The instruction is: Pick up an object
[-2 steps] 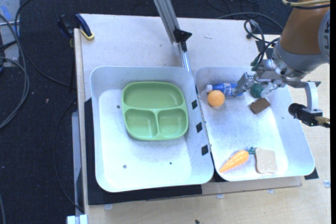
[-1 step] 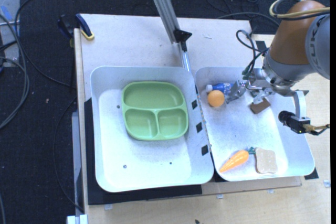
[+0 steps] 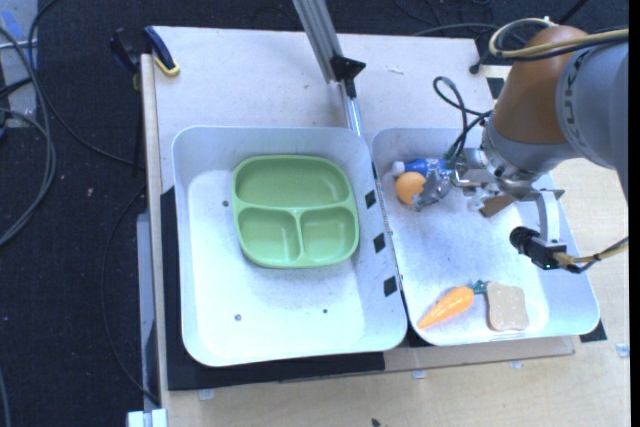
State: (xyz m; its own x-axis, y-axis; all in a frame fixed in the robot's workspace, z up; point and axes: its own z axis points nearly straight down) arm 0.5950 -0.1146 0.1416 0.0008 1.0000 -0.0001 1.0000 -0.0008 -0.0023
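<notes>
Gripper [image 3: 436, 187] at the right bin's [image 3: 560, 315] far-left corner, fingers state I cannot tell, beside the orange ball [image 3: 408, 187]; I judge the ball may roll off against the wall.

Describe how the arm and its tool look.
The arm has a grey casing with a rounded orange band above the wrist. Thin cables loop beside the wrist. The tool is a small metallic assembly with blue parts near its tip.

We see open floor mid right bin [image 3: 570, 310]; orange ball [image 3: 408, 187] crowds its back, carrot [image 3: 446, 306] and bread [image 3: 507, 307] its front
</notes>
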